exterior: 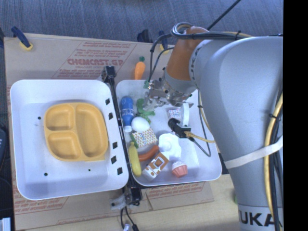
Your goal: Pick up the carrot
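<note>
The carrot (139, 70), orange with a green top, lies on the cardboard just beyond the far rim of the right bin (208, 163), outside it. My gripper (154, 97) hangs low over the far part of that bin, beside a green toy (145, 110). It is a little to the right of the carrot and nearer the camera, and does not touch it. The wrist and its cables hide the gripper's tips.
The right bin is crowded: a blue bottle (127, 108), white egg (140, 124), patterned box (144, 137), banana (134, 160), reddish sausage (148, 153), white cup (169, 144), carton (156, 166) and cupcake (179, 168). The left bin (24, 100) holds a yellow divided plate (76, 130).
</note>
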Controlling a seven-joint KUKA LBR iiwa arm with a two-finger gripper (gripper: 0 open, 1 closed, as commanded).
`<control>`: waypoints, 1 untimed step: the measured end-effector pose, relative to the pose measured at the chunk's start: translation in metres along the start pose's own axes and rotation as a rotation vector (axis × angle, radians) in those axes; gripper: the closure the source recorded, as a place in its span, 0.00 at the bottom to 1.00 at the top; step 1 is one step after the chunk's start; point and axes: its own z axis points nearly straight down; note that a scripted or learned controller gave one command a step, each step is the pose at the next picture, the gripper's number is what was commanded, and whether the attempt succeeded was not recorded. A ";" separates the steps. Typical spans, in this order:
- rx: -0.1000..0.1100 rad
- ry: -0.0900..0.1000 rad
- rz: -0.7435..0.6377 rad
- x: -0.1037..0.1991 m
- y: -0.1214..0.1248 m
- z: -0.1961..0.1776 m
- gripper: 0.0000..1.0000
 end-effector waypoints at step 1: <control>-0.008 -0.001 0.039 0.014 -0.031 -0.220 1.00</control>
